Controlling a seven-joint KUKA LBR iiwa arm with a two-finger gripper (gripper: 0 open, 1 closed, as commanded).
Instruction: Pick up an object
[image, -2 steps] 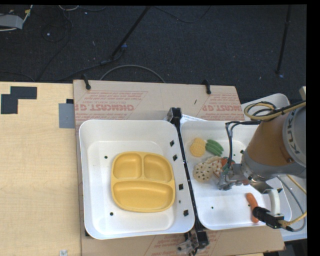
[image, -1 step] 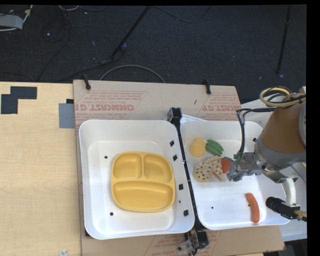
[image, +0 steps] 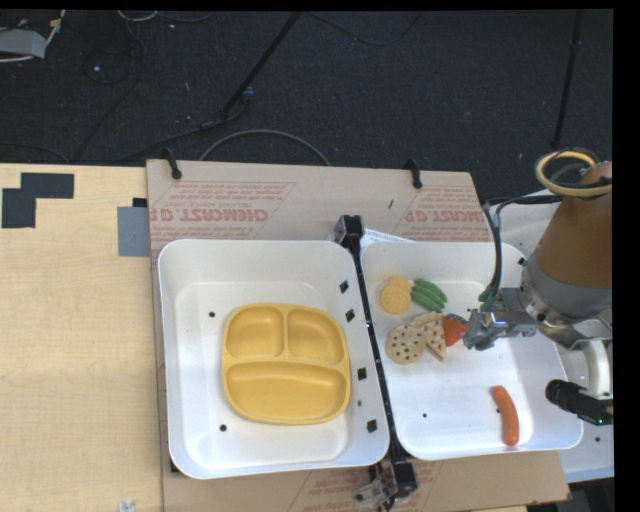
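We see the hand (image: 478, 331) low inside the right bin (image: 455, 440), reaching in from the right, its tip just beside a small red piece (image: 455, 330). Whether it grips anything we cannot tell. The red piece touches a cluster of toy food: a round brown slice (image: 404, 344), a yellow corn piece (image: 397, 294) and a green vegetable (image: 430, 293). An orange sausage (image: 506, 414) lies well apart, near the front. The left bin (image: 190, 290) holds a yellow divided plate (image: 286, 362).

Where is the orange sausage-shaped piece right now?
In the camera view, the orange sausage lies alone on the floor of the right bin, near its lower-right corner, below and right of the gripper and apart from the food cluster.
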